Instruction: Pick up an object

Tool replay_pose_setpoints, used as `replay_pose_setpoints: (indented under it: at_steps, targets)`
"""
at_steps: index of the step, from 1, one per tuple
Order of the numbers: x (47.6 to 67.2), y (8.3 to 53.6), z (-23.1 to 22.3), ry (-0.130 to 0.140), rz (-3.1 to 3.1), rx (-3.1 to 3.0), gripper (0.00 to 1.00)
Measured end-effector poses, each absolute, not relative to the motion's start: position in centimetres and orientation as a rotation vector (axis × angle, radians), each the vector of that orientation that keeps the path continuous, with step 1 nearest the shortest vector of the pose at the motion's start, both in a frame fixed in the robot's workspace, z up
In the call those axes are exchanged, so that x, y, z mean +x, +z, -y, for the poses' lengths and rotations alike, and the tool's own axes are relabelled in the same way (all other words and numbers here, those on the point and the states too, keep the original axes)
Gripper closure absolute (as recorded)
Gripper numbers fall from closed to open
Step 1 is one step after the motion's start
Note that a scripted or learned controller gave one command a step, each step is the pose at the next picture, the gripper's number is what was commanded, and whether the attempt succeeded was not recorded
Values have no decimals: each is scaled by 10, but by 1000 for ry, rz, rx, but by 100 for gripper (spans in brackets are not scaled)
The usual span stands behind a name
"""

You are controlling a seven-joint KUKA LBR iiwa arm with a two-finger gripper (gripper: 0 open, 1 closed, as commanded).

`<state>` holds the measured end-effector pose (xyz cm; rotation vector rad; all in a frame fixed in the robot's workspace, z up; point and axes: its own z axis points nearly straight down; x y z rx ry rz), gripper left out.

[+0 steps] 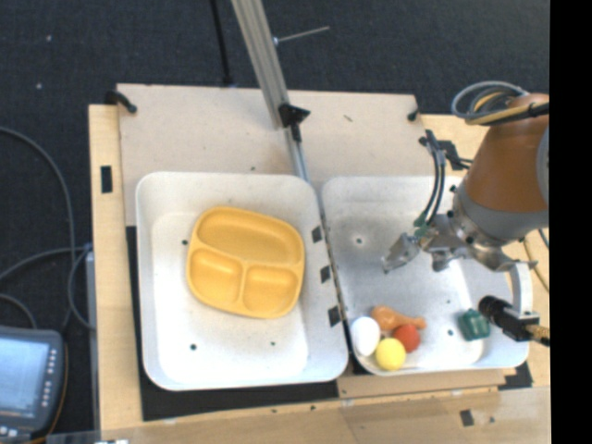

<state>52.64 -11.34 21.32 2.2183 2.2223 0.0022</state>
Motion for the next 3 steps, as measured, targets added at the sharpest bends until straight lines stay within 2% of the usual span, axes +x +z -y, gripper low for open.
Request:
replay_pose_setpoints:
  at_steps: [1, 3]
  targets:
    - [526, 213, 114, 3, -2219, 2221, 0]
    - [526, 128, 112, -4, -2221, 2224, 0]
